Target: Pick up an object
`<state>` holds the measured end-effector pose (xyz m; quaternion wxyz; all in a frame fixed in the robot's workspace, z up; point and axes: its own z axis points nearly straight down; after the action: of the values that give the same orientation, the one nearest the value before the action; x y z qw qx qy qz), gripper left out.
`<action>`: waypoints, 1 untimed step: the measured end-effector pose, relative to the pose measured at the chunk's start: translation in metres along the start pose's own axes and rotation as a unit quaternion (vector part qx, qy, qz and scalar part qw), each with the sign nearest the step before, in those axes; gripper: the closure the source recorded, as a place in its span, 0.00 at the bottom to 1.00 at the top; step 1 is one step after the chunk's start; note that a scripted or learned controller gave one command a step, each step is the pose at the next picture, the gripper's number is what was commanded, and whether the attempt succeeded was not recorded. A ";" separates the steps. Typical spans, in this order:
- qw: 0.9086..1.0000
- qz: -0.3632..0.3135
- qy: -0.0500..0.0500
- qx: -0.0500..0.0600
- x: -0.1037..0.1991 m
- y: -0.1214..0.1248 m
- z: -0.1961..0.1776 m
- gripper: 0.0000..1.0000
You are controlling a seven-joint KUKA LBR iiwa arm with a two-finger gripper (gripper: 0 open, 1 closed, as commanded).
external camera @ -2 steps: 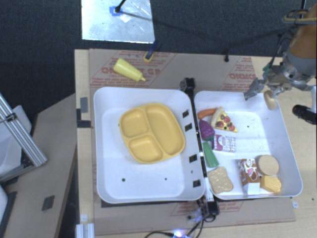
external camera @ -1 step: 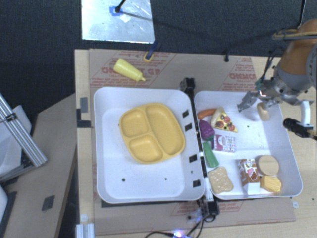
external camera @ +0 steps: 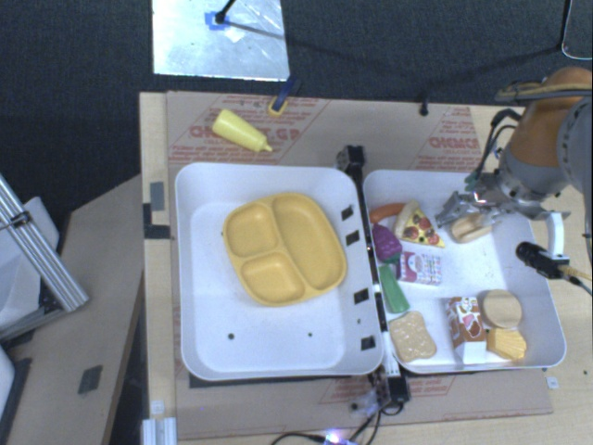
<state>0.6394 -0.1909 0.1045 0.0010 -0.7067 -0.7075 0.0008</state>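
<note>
Two bins (external camera: 199,276), claw (external camera: 468,213) over bread roll (external camera: 471,229); pizza slice (external camera: 419,225) beside

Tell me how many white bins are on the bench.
2. The left bin holds a yellow divided tray; the right bin holds the toy food, below the gripper.

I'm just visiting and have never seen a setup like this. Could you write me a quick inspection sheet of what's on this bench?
Surface: bench with printed cardboard under two white bins.
Job's things: right bin holds toy food: pizza slice, purple piece, pink carton, green piece, cracker, a cluster by the near corner, a tan piece at the gripper.
Clutter: left bin holds a yellow tray; yellow bottle on the cardboard.
Grippers: gripper low over the right bin; grasp unclear.
Cables: dark cable across the floor.
Surroundings: dark carpet, silver sheet, metal frame.
</note>
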 end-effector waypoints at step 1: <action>1.000 -0.001 -0.001 -0.004 0.000 0.003 0.017 0.00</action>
<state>0.6419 -0.1908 0.0879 -0.0028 -0.7058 -0.7084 -0.0012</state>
